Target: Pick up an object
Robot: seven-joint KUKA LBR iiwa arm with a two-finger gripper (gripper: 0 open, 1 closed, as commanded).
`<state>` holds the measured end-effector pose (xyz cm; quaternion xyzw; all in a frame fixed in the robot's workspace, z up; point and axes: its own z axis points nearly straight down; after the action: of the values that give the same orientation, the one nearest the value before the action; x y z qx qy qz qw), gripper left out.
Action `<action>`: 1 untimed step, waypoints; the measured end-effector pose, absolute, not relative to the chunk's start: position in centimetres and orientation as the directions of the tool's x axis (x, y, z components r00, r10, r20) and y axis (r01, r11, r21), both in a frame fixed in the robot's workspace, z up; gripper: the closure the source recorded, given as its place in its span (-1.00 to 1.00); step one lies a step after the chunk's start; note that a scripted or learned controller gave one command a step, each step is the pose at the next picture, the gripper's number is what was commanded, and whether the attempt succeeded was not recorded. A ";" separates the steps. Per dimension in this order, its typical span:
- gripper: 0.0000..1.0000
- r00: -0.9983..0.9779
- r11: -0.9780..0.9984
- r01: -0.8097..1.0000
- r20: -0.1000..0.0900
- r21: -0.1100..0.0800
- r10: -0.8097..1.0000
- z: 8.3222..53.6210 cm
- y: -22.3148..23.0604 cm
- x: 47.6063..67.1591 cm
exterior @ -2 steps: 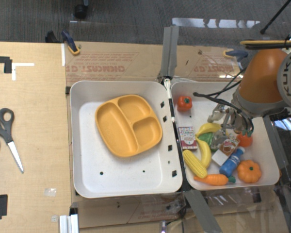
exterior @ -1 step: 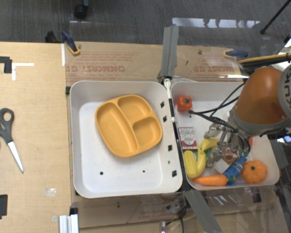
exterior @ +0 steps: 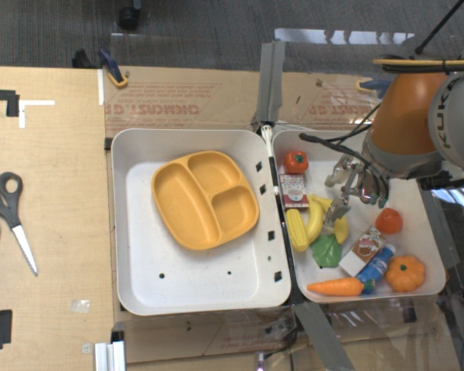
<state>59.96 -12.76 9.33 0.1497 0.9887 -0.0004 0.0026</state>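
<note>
The right bin (exterior: 433,207) holds several toy foods: a red tomato (exterior: 296,161), a red and white packet (exterior: 294,192), a yellow corn cob (exterior: 297,229), a banana (exterior: 317,215), a green pepper (exterior: 326,251), a carrot (exterior: 336,287), a blue bottle (exterior: 373,271), an orange ball (exterior: 388,221) and a small pumpkin (exterior: 406,273). My gripper (exterior: 337,195) hangs over the middle of this bin, just right of the banana. Its fingers stand apart and open, with nothing between them.
A yellow divided plate (exterior: 206,199) lies in the left bin (exterior: 131,284). Scissors (exterior: 11,215) rest on the wooden bench at far left. A grey divider post (exterior: 269,83) stands between the bins at the back. The arm's orange band (exterior: 406,118) rises at right.
</note>
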 end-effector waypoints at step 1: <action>-1.00 -0.964 0.964 0.267 -0.002 0.000 0.267 9.2 -12.8 54.9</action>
<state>54.87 -12.76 9.24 0.1345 0.9909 -0.0002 0.0011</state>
